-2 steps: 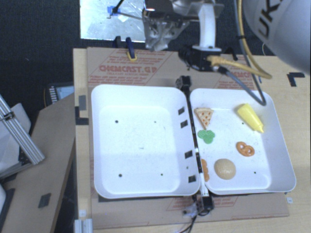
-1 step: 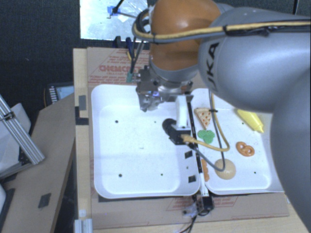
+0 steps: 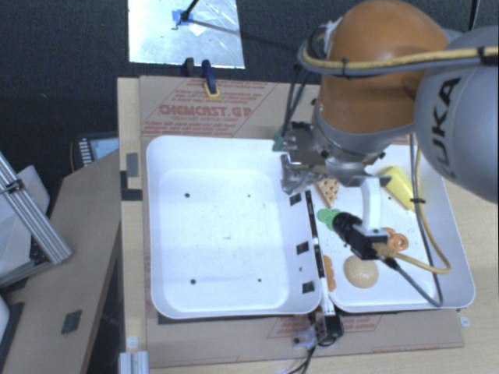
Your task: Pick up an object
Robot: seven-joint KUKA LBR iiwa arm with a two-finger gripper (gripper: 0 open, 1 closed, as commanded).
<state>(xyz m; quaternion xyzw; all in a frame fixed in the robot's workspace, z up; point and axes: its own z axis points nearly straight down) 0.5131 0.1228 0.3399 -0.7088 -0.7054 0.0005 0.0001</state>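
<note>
A desk of pale wood is seen before a dark floor, and a brown cardboard sheet is spread on it. The left bin is set beside the right bin. In the right bin a green piece, a dotted orange triangle, a beige round lump, an orange ring and a yellow piece are laid. The claw is held over the edge shared by both bins; whether it is open or closed cannot be told.

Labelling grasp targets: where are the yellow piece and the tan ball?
yellow piece (image 3: 399,187): camera view, on the middle of its body.
tan ball (image 3: 361,273): camera view, on its rounded top.
</note>
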